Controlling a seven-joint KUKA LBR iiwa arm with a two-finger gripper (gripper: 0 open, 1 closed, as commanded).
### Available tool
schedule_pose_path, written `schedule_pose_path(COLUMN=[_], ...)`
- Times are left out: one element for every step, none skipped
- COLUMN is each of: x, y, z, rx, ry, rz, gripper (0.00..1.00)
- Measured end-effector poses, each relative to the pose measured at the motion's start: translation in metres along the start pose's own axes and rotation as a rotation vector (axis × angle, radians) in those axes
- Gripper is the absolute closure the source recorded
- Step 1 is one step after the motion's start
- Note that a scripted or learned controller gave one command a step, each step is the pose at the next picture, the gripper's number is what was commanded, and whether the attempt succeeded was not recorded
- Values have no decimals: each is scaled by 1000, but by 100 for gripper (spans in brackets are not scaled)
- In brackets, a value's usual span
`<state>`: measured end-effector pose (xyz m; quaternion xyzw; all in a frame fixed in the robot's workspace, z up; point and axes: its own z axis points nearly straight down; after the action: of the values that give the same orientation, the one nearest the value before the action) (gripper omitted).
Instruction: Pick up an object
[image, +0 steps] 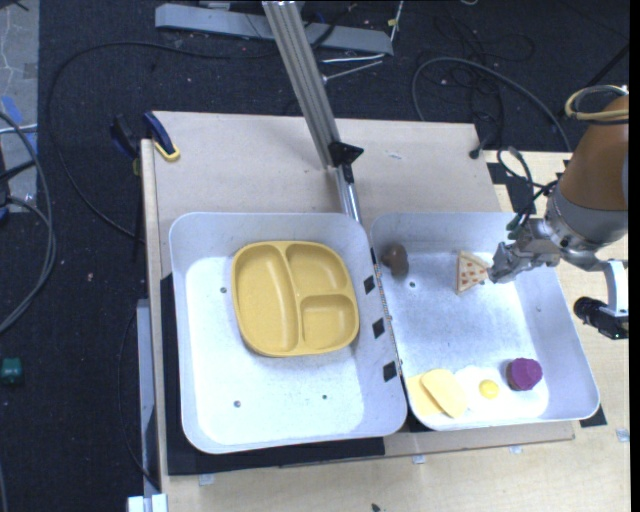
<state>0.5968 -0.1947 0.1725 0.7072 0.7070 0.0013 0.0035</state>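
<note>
Gripper (497, 268) low in the right bin (560, 300), at the pizza-slice toy (471, 272).

The arm (590, 190) reaches in from the right, its tip touching or just beside the tan wedge near the bin's far wall; whether the wedge sits between them I cannot tell; a brown lump (396, 259) lies near the far left corner; a yellow piece (441, 391), a fried-egg toy (486, 389) and a purple object (523, 374) line the near edge; the left bin (200, 400) holds a yellow divided plate (296, 297).

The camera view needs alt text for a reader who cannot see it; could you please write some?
A grey robot arm's gripper sits beside a pizza-slice toy in the right bin, which also holds brown, yellow and purple toys. The left bin holds a yellow divided plate.
</note>
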Motion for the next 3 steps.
schedule_pose_path(x=[-3,-3,46], y=[-6,-5,4], z=[-60,-85,-90], rx=[-1,3,4], ry=[0,2,4], rz=[-1,-3,-8], gripper=[100,100,100])
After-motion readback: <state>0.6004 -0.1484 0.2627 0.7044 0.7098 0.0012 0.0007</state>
